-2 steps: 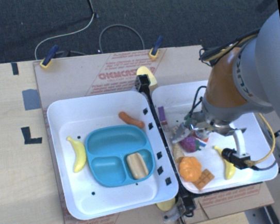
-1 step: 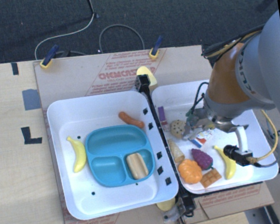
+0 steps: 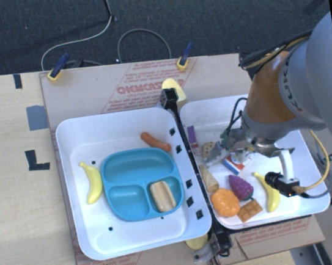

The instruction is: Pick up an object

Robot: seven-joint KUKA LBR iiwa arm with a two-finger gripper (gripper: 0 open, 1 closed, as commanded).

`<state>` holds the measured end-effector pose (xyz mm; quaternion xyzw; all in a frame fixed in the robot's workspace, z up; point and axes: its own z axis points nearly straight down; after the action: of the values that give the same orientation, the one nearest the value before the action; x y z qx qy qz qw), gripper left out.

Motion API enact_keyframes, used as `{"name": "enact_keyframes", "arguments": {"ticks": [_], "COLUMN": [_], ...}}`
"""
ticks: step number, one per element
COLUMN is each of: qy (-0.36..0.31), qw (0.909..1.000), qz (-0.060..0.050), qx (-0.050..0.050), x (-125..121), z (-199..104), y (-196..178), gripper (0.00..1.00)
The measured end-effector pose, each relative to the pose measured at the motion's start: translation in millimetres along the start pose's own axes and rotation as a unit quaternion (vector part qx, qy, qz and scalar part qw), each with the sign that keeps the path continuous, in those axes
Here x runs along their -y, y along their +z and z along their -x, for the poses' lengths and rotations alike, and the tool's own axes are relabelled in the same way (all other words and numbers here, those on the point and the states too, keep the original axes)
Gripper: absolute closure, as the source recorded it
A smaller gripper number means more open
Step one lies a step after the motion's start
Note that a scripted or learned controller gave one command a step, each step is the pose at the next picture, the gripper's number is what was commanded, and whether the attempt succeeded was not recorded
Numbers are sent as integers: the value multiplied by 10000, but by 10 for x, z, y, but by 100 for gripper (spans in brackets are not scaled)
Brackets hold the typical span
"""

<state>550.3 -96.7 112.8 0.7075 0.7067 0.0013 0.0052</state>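
Hovering in the right bin [image 3: 312,202], claw [image 3: 234,152] grip unclear, purple grapes [image 3: 241,186] just below it

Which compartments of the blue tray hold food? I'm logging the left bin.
One does: a bread roll lies in the blue tray's lower right compartment; the others are bare.

My grey arm with its orange band [image 3: 271,91] enters from the right edge of the frame, upper right, and slants down-left toward centre right. The wrist bends downward, band uppermost in view. My two-finger gripper [image 3: 229,150] sits low at centre right, pointing left and down. Black cables loop off the wrist on its left side. Finger spacing is not readable from this angle.
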Motion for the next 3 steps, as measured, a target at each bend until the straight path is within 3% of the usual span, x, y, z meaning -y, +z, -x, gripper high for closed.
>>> {"name": "enact_keyframes", "arguments": {"ticks": [1, 2, 3], "qy": [5, 16, 5], "qw": [10000, 10000, 10000], "qz": [-67, 42, 21], "qx": [-27, 28, 13], "x": [453, 631, 630], "z": [145, 143, 134], "y": [120, 243, 145], "gripper": [0, 0, 100]}}
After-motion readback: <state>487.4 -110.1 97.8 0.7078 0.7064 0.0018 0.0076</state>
